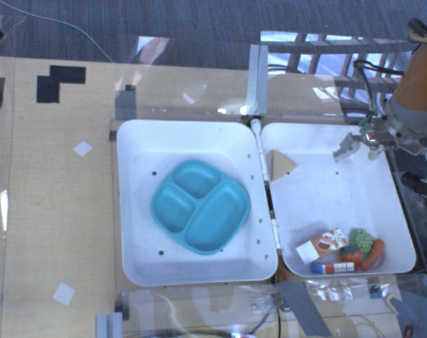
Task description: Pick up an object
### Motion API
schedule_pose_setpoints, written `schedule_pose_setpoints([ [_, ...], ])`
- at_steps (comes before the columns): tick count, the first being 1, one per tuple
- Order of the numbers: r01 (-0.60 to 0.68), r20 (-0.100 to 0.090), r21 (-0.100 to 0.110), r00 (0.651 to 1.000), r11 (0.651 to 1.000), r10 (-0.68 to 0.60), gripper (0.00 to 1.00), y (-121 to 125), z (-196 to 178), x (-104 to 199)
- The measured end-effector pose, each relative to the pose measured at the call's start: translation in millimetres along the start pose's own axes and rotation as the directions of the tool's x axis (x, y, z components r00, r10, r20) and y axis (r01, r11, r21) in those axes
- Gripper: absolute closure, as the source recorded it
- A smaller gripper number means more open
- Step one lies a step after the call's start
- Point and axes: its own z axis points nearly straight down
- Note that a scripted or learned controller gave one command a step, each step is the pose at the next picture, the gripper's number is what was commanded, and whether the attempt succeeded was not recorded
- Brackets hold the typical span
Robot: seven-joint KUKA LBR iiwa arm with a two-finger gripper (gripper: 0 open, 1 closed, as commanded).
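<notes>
While the claw (357, 145) hangs spread apart and empty over the right bin's (403, 217) far edge, small toy foods (343, 249) cluster in its near corner, likely light, stiff and slick, best pinched across the orange sausage's (373, 254) narrow middle.

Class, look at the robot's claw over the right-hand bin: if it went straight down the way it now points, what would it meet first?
Most likely the bare white floor of the right bin near its upper right corner. The claw hangs there, with no object seen beneath it; the toy pile lies at the bin's near edge. Depth is unclear from this slant.
</notes>
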Motion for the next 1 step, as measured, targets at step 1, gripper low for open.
schedule_pose_setpoints([
  [1, 0.074, -0.001, 0.001, 0.997, 0.997, -0.074, 0.0, -63.3, -1.5, 15.4],
])
